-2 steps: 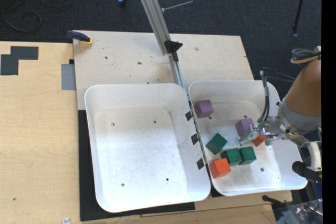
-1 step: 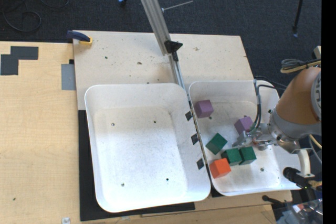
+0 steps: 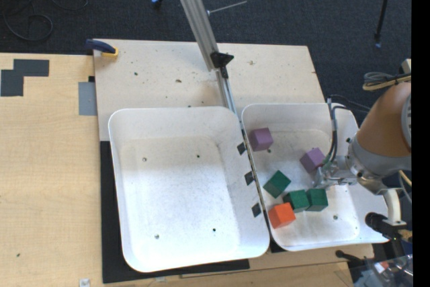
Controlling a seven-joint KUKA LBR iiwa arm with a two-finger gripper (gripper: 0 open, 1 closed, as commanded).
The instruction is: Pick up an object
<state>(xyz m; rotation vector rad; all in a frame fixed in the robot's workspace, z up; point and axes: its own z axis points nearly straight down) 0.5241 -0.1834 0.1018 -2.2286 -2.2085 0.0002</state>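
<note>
Bench, right bin [image 3: 295, 244]: claw [image 3: 324, 178] low between purple cube [image 3: 312, 159] and green cube [image 3: 317, 199]; claw state unclear.

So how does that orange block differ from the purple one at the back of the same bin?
The orange block sits at the near edge of the right bin, close beside a green block; the purple block stands alone at the far side. Their colours differ. Both look like small cubes of similar size.
</note>
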